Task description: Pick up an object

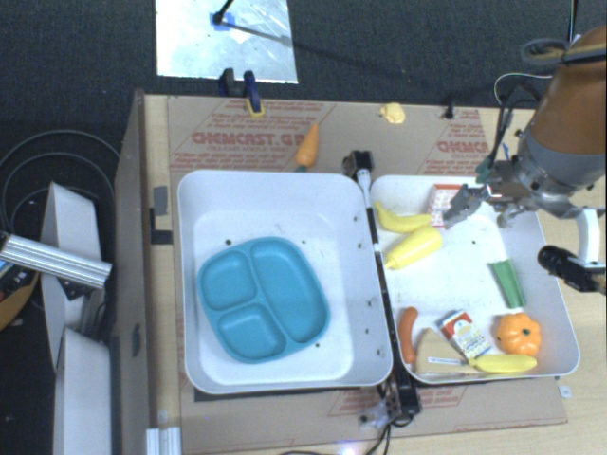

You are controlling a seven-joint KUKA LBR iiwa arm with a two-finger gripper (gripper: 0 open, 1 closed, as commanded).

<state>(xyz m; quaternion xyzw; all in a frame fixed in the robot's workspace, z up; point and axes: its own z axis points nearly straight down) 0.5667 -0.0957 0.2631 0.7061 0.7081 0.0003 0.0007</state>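
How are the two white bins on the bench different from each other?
The left bin holds a single thing, a blue divided plate, while the right bin holds many small things, among them a banana, a small pumpkin and a green stick. The arm's hand hangs over the right bin, not the left. Both are shallow, white, and sit side by side.

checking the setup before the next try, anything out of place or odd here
Yes: an orange carrot and a small yellow piece lie on the cardboard behind the bins, outside them. The rest of the toy food sits inside the right bin.
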